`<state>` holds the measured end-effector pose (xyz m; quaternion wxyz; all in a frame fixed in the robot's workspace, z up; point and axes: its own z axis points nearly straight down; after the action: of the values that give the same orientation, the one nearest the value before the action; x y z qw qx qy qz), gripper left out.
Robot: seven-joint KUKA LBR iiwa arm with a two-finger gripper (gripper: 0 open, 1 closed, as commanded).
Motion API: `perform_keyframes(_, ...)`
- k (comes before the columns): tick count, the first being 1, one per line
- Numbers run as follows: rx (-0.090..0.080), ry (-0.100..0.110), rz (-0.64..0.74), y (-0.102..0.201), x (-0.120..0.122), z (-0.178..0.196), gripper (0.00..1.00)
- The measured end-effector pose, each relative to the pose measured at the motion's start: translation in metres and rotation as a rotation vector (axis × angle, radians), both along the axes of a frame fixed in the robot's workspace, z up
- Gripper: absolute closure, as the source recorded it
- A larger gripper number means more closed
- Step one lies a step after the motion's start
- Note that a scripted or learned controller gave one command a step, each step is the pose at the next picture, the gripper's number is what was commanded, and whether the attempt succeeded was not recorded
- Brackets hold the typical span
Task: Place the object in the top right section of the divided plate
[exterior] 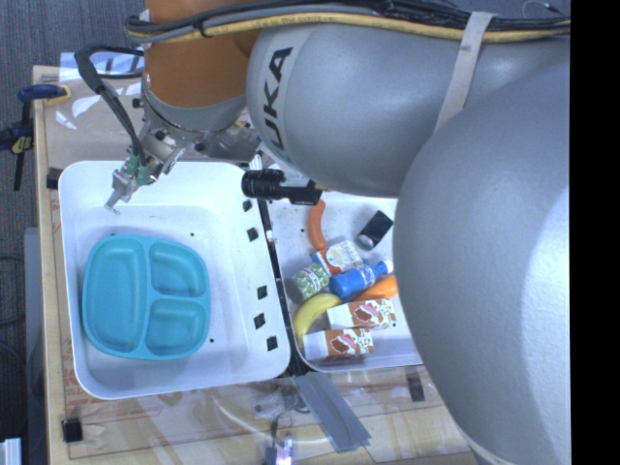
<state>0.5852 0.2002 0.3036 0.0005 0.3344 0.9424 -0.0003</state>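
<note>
A light blue divided plate lies in the left white bin, with one long section on its left and two smaller sections on its right. My gripper hangs over the far left corner of that bin, above and behind the plate, and is apart from it. It looks small and partly blurred, and I see nothing clearly held in it. The grey arm with its orange band covers much of the upper right of the view.
The right bin holds several items: a banana, a blue bottle, an orange carrot-like piece, a black block, a small can and two printed cartons. The arm hides the bin's right side.
</note>
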Motion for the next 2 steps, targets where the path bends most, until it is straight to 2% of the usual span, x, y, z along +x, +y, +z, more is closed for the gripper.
perform_keyframes(1, -0.001, 0.005, -0.106, -0.007, -0.083, -0.213, 1.0)
perform_keyframes(2, 0.0, 0.002, -0.059, -0.001, -0.018, -0.154, 1.0)
